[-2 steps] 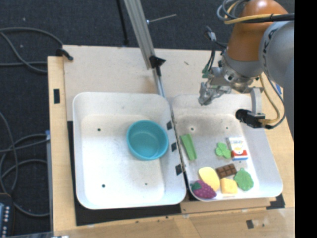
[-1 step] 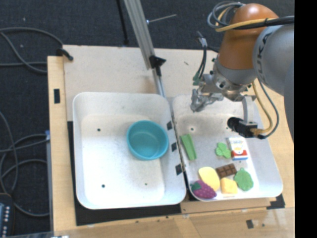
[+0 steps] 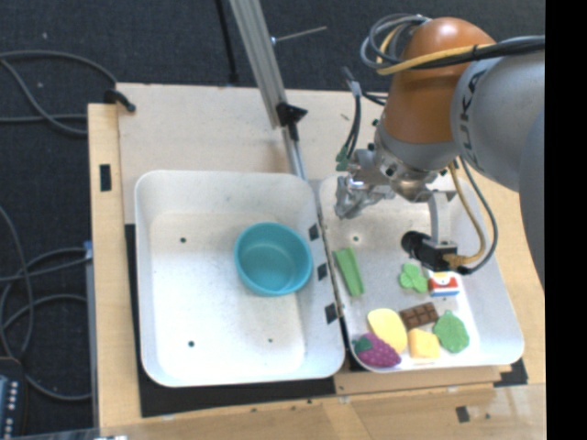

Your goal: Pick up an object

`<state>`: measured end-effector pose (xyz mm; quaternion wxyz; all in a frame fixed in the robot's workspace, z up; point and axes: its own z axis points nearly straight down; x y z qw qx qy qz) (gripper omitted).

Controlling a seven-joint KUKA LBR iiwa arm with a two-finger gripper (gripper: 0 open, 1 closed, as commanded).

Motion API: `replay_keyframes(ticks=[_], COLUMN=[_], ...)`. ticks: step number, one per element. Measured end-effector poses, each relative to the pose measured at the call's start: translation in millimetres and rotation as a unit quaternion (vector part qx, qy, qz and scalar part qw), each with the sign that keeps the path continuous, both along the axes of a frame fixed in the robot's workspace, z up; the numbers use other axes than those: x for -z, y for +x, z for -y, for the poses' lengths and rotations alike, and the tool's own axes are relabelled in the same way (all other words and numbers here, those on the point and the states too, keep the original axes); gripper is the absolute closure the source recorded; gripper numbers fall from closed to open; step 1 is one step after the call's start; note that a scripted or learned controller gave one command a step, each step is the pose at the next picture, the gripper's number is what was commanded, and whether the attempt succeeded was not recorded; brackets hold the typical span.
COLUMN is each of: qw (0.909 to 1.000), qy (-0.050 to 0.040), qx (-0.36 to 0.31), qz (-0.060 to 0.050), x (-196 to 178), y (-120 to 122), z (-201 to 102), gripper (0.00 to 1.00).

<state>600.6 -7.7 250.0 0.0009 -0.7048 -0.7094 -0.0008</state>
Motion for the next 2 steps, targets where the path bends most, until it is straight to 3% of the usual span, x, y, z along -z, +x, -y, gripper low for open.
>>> replay_keyframes(ticks=[2], qw=[1.0], qy=[-0.0013], qx=[0.001], qz=[-0.001], x=[16], y=[-55], z=[-74], gripper=[1.0])
